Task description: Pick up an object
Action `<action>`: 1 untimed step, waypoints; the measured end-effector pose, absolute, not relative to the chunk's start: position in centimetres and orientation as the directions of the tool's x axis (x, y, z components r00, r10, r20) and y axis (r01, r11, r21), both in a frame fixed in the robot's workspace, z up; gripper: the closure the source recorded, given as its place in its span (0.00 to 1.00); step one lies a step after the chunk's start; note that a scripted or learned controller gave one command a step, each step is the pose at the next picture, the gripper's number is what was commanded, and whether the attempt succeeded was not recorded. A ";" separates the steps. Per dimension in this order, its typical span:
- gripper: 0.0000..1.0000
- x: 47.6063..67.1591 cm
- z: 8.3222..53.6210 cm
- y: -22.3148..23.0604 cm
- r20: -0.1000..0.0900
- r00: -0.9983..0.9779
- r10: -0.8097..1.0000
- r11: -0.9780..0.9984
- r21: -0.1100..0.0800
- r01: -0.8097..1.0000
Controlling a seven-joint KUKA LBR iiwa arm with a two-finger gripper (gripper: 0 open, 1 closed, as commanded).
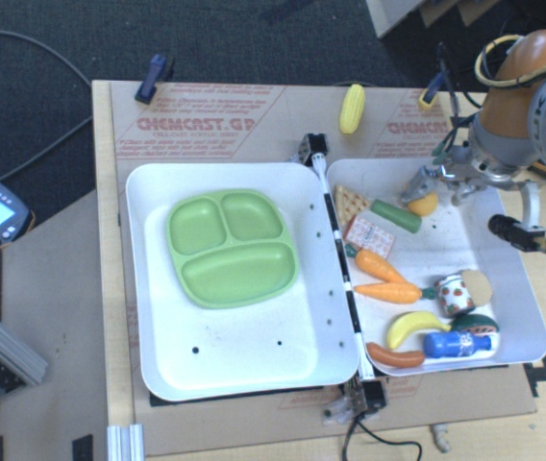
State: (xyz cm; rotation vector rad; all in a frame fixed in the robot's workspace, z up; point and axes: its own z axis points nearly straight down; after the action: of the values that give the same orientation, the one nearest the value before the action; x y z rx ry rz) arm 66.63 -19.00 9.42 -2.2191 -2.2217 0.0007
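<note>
My gripper (431,188) hangs low in the right bin (513,286), its fingers closed on a small yellow piece (425,204). A green divided plate (232,246) lies in the left bin (158,344).

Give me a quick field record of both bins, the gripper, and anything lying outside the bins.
left bin: green divided plate
right bin: waffle, pink block, green cylinder, two carrots, banana, sausage, blue can, small jar
gripper: over the right bin's far end, beside a small yellow piece
grasp: cannot tell
outside bins: corn cob on the board behind the bins
</note>
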 end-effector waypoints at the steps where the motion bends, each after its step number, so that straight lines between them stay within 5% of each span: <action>1: 1.00 66.7 10.6 -19.0 -0.002 -0.002 1.000 0.002 0.002 1.000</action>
State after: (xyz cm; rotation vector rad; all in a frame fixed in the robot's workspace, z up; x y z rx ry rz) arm 66.74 -19.03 10.56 -2.2211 -2.2261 -0.0004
